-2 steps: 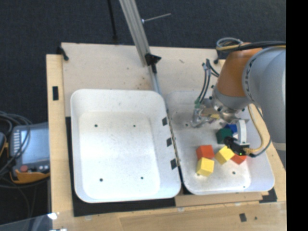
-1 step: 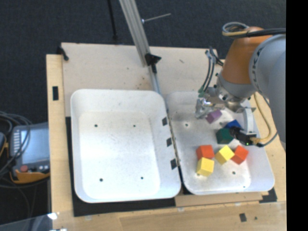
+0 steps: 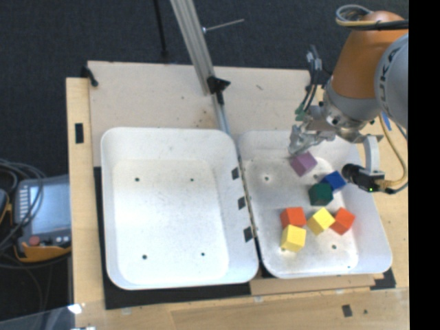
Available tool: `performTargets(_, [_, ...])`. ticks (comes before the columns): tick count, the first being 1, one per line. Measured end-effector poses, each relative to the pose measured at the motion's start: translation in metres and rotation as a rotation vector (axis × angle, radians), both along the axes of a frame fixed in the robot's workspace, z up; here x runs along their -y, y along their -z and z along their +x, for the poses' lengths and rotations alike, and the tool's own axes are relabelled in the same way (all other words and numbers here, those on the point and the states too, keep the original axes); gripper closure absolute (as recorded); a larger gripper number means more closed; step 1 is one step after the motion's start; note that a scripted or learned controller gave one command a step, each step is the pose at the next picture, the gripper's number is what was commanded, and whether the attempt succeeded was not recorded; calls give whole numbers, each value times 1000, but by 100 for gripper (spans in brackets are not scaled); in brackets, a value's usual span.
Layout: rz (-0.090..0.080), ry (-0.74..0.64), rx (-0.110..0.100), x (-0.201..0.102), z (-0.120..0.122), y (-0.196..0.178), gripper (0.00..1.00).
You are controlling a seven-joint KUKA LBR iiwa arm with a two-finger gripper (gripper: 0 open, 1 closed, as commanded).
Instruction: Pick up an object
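Observation:
My gripper hangs over the back part of the right bin, below the orange-banded wrist. A purple block sits tilted right under its tip, touching or nearly touching it. Further forward lie a blue block and a green block side by side. Nearer the front are an orange block, a yellow block, a red-orange block and a second yellow block.
The left bin stands beside the right one, sharing a rim with black clips. A slanted aluminium post rises from the bench behind the bins. A black connector with cable hangs at the arm's right.

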State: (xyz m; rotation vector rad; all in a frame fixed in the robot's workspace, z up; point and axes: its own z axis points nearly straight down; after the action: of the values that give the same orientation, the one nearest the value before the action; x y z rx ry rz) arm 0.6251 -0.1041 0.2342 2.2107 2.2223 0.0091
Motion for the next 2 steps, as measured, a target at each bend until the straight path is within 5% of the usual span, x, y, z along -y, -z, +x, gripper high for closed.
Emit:
performTargets(1, [0, -1, -1, 1, 2, -55, 100])
performTargets(2, [0, 1, -8, -38, -19, -54, 100])
